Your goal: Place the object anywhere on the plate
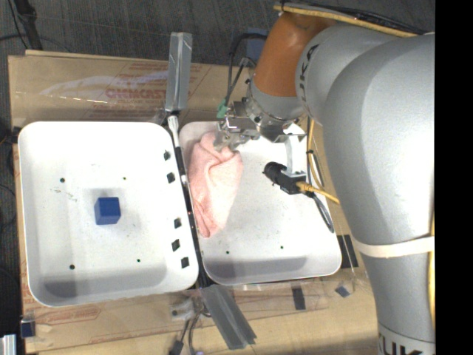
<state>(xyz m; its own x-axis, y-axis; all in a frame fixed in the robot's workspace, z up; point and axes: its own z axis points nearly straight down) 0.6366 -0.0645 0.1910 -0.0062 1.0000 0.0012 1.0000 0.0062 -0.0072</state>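
Note:
A pink cloth [214, 183] lies in the right bin [273, 261] along its left wall, stretched from the far end toward the near side. Its far end is bunched up and rises to my gripper [228, 140], which hangs over the bin's far left corner, shut on that bunched end. A small blue cube [108, 210] sits on the floor of the left bin [44, 161], left of its middle and far from the gripper.
The grey arm [369, 124] with its orange band covers the right bin's right side. A black fitting with a yellow cable [287, 178] hangs over that bin's middle. A row of black clips [177, 198] lines the wall between the bins.

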